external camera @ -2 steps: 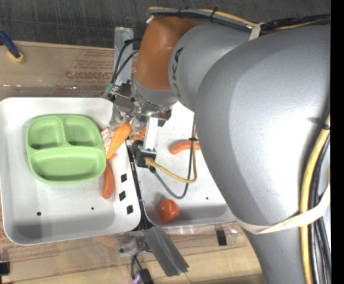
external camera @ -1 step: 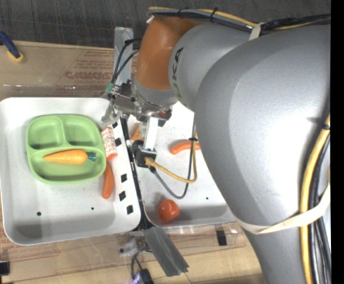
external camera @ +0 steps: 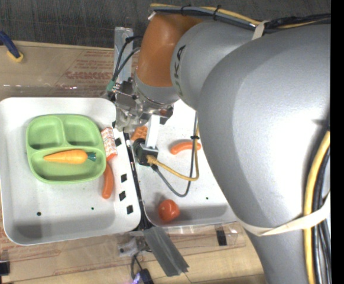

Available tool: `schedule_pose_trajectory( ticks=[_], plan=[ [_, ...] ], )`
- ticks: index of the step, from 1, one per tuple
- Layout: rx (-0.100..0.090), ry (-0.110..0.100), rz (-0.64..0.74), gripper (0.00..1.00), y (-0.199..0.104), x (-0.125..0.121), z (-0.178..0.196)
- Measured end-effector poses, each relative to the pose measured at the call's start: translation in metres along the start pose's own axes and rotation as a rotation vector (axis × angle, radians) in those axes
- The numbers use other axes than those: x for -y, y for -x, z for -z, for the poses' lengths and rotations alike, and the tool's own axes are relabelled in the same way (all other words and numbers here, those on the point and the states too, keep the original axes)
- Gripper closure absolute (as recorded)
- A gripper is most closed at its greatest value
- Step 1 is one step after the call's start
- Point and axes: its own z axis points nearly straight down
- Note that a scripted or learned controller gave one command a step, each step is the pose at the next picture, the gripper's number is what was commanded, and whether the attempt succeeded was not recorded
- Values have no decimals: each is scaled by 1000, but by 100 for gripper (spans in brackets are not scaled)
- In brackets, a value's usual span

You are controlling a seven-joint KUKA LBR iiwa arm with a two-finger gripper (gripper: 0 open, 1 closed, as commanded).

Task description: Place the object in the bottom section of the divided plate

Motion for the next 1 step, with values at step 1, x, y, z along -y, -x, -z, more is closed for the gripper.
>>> schedule_pose_trajectory(
  ticks=[1],
  plan=[
    [0, 0, 0, 0, 0, 0, 0]
  ],
)
